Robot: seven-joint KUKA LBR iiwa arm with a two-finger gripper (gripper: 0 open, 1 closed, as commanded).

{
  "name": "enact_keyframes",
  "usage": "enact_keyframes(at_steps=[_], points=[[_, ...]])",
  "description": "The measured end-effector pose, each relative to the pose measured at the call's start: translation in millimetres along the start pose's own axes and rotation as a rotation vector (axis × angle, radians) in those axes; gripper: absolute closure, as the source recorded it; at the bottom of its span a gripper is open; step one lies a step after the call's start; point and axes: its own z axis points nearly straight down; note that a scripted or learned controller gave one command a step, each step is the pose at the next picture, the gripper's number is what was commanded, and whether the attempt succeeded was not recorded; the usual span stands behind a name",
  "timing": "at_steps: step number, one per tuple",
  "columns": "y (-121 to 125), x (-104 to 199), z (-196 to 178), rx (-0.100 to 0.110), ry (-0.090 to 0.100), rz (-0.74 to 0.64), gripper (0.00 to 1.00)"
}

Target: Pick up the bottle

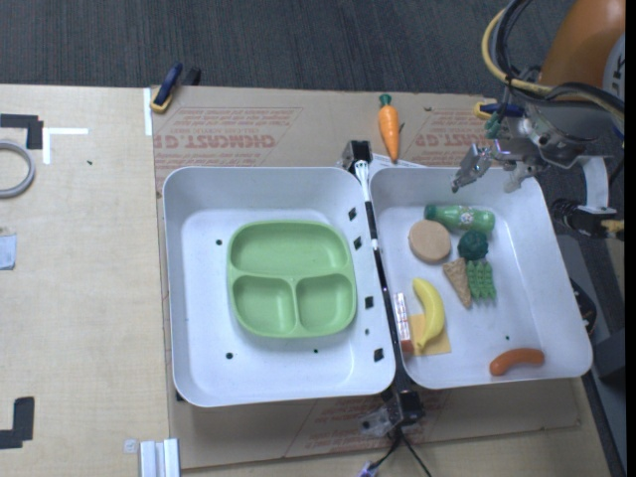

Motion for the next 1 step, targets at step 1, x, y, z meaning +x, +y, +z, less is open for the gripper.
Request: enact_keyframes(at_steps=[1], points=[[0.4, -0.4, -9.7, -0.001, -0.001, -0.002, 1.0]])
